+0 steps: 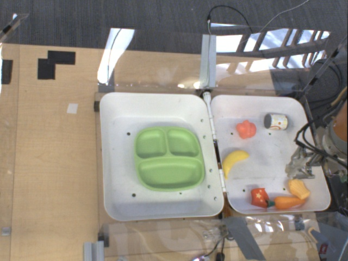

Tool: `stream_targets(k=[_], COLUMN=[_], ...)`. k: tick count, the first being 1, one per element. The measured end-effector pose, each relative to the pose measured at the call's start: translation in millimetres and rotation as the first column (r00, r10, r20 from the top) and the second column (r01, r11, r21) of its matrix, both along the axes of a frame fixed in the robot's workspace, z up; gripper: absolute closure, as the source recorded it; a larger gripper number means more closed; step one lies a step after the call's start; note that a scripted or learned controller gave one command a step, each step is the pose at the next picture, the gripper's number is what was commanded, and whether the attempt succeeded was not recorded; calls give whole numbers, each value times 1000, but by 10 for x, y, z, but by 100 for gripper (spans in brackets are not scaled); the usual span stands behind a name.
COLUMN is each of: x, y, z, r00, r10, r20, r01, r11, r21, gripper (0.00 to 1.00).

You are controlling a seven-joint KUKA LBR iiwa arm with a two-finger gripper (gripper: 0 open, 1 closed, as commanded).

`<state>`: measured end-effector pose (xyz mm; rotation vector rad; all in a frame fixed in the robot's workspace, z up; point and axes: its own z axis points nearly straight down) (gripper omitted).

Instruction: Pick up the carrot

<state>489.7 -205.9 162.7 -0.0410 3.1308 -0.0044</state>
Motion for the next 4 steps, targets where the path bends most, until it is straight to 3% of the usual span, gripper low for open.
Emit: stream_targets(k=[1,2,4], x=[236,154,217], y=[537,-3,14], z=[-712,-712,-471], r00=[967,875,878], r10=[253,484,478], r20=[1,4,19], r01=[-253,-484,-477], r11=[967,875,879], r21=[-3,-10,-19], gripper=[100,100,100])
